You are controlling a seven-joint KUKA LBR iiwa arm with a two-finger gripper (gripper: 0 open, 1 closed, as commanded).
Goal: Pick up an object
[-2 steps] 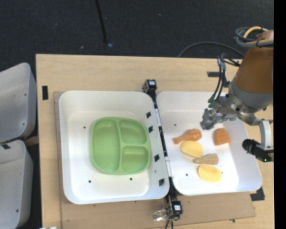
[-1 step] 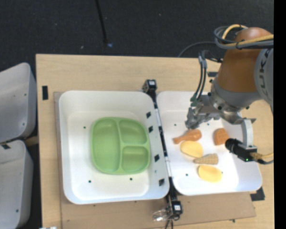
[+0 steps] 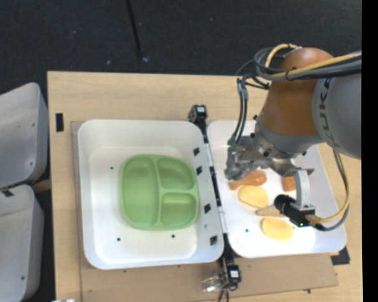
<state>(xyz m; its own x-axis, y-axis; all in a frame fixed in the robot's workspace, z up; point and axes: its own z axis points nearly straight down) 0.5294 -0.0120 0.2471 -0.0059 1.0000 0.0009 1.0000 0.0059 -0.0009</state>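
Reaches in from the right over the right bin, orange-banded wrist bent downward, gripper low near that bin's left wall, just above an orange object. Cannot tell whether clenched or released, nor whether anything is grasped. Lying in the same bin: a yellow piece and another yellow piece; resting in the left bin, a green divided plate.

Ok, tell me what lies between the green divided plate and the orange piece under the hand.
In the camera view, between the green plate and the orange piece lie bare white floor of the left bin and the two bins' adjoining rims with black clips.
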